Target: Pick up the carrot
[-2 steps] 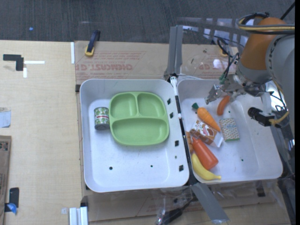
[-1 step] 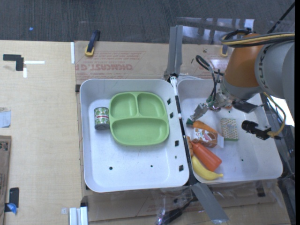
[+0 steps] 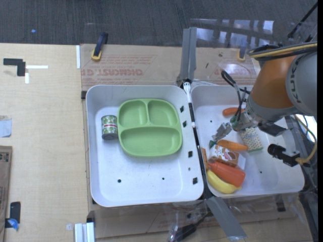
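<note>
The carrot [image 3: 233,145] is a small orange piece lying on its side in the right bin [image 3: 282,183], on top of a pile of toy food. My gripper [image 3: 222,132] hangs just above and to the left of the carrot, its tip close to the carrot's left end. Whether it touches the carrot cannot be told from this view. The arm's orange band [image 3: 272,84] and wrist cover the bin's back right part.
The pile holds a printed packet [image 3: 225,158], a red-orange pepper [image 3: 229,173] and a yellow banana [image 3: 220,184]. A speckled sponge-like block [image 3: 251,138] lies right of the carrot, and another orange piece [image 3: 230,111] behind the gripper. The left bin [image 3: 101,180] holds a green divided plate [image 3: 150,127] and a small can [image 3: 109,127].
</note>
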